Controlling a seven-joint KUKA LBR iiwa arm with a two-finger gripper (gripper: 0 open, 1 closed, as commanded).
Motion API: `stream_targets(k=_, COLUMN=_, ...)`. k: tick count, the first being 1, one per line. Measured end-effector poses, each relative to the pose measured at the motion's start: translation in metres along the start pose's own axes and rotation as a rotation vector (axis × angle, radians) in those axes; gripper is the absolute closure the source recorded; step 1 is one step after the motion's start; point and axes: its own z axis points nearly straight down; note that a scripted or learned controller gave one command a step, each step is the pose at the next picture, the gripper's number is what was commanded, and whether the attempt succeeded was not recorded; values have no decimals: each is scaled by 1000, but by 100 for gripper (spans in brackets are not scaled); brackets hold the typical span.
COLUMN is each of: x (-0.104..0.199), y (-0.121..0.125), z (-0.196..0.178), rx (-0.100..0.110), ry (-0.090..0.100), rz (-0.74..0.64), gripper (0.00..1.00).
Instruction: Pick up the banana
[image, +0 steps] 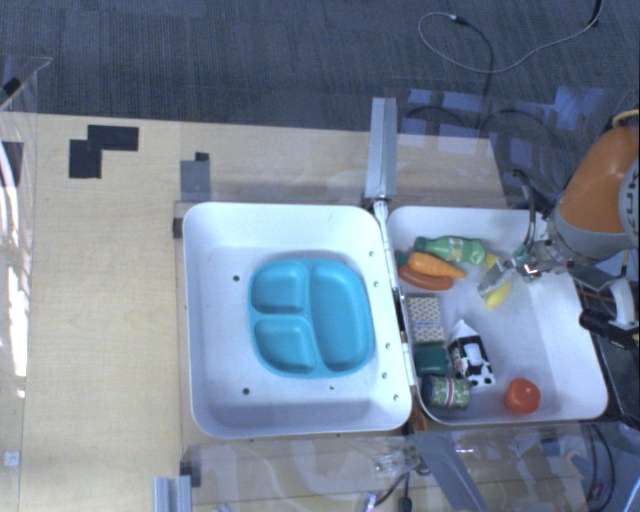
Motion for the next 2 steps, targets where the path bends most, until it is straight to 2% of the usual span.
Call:
stream_targets(k=1, x=0, y=4, z=-14, rx=-9, ry=-3, rz=-1, gripper=100)
stream_targets(k=2, x=38, y=61, z=-108, rx=0, ry=0, rz=142, gripper=100)
